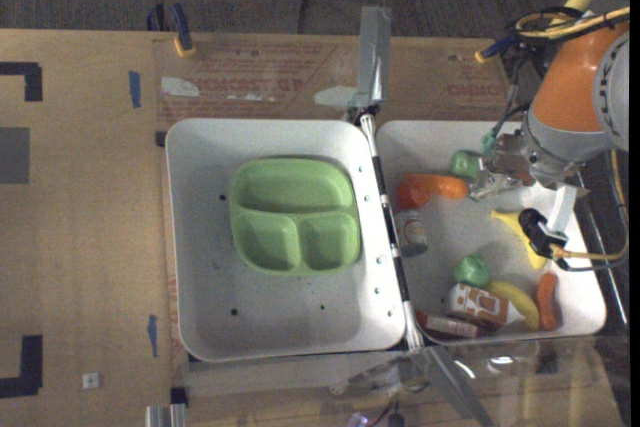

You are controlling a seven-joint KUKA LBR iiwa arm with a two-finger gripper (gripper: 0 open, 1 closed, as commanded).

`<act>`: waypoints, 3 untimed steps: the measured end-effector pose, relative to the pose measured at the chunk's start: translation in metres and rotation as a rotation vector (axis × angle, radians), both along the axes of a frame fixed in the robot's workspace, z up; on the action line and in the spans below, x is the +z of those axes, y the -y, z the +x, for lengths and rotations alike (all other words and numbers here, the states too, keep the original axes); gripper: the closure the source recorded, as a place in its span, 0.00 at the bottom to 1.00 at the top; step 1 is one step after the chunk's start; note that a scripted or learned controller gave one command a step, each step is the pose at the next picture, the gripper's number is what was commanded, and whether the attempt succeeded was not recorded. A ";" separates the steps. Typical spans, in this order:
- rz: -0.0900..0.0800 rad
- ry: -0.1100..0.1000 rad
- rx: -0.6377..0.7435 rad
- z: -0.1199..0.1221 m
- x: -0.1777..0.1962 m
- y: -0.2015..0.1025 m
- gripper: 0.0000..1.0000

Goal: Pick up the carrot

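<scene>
The carrot [432,188], orange with a redder left end, lies on its side in the upper left of the right bin [440,147]. My gripper [493,179] hangs low over that bin just right of the carrot's right tip, close to it. Whether it touches the carrot cannot be made out. The grey arm with its orange band [570,100] reaches in from the upper right.
The left bin [200,295] holds a green divided plate [295,215]. Around the carrot lie a small green piece [463,162], a little can [412,233], a green ball [472,269], two bananas [512,221] [516,296], a carton [477,303] and an orange sausage [546,300].
</scene>
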State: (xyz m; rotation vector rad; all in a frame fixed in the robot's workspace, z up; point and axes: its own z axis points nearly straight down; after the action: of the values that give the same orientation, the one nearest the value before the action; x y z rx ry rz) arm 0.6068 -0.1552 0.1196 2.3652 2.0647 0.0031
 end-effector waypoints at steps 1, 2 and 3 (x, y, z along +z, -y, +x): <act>0.000 0.000 0.000 0.000 0.000 0.000 0.00; -0.003 0.004 -0.024 0.001 -0.031 -0.046 0.00; -0.006 0.008 -0.026 0.003 -0.019 -0.044 1.00</act>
State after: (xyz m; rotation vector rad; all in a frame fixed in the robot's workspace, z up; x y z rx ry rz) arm 0.6095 -0.1111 0.1004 2.3838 2.0280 0.0062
